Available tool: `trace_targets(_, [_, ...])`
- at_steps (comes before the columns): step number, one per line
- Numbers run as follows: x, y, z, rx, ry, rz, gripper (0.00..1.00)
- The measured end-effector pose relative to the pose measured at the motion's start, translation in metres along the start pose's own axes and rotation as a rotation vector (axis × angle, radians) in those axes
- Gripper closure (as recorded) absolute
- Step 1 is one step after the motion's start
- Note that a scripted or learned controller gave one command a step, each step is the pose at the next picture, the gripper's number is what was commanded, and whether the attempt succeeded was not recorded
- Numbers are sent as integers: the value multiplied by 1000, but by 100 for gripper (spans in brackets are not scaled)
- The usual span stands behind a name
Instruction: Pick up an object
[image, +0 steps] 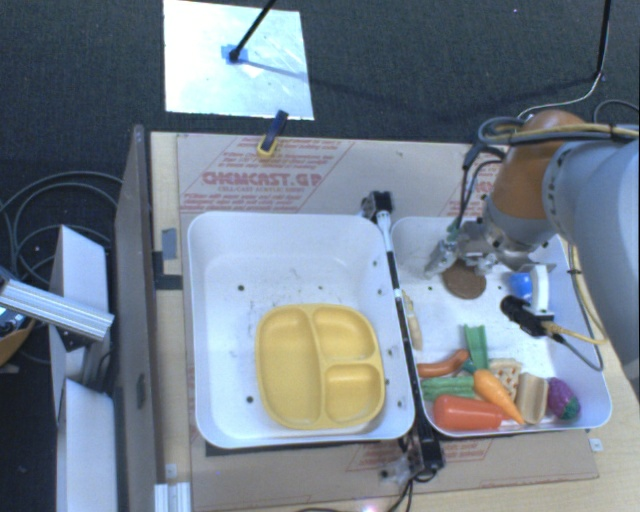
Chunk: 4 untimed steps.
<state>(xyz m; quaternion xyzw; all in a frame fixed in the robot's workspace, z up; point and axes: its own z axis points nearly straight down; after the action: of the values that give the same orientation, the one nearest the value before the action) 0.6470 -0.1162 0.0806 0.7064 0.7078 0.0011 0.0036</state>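
Gripper hangs low over a brown disc in the right bin; can't tell its grip. Toy veg, carrot and red pepper, crowd the near edge. Yellow tray sits in the left bin.

Yellow divided plate, left bin

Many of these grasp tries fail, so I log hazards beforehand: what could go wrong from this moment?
1. The gripper hangs over the flat brown disc; so low a thing may slip the fingers.
2. The toy food, like the carrot and red pepper, lies crowded, so a grasp there could nudge neighbours.
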Motion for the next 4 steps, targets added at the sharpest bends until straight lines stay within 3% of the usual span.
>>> trace_targets(1, [0, 3, -20, -9, 0, -1, 100])
trace_targets(2, [1, 3, -19, -8, 0, -1, 0])
trace_targets(3, [-44, 2, -4, 3, 2, 3, 0])
trace_targets(4, [-42, 4, -16, -2, 2, -1, 100])
